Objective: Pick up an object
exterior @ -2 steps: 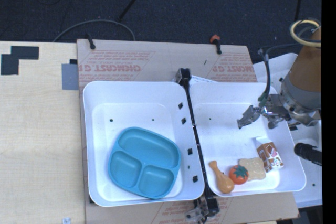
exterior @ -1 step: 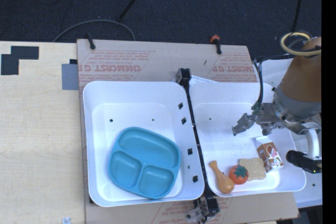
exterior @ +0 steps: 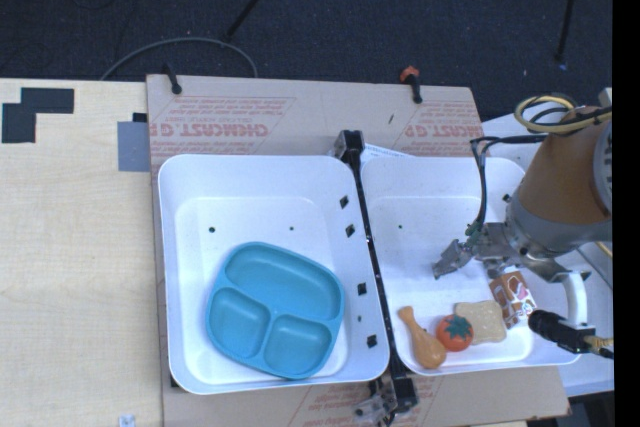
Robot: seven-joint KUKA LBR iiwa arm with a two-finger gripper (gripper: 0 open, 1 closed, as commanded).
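White bins sit side by side on the surface (exterior: 80, 265). The left bin (exterior: 190, 215) holds a blue plate (exterior: 275, 308). In the right bin (exterior: 420, 215), the grey arm (exterior: 565, 185) hangs its claw (exterior: 455, 258) low; I cannot tell how it stands. Near the front lie toy bread (exterior: 482, 321), a drumstick (exterior: 423, 339), a tomato (exterior: 455, 333) and a snack packet (exterior: 514, 297).

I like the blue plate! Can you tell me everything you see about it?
The blue plate is a light blue tray that looks like smooth plastic, with rounded corners and a raised rim. Ridges split it into three compartments: one long one and two smaller ones. It lies flat and a bit turned on the floor of the left white bin, toward the near side. Only the bin touches it.
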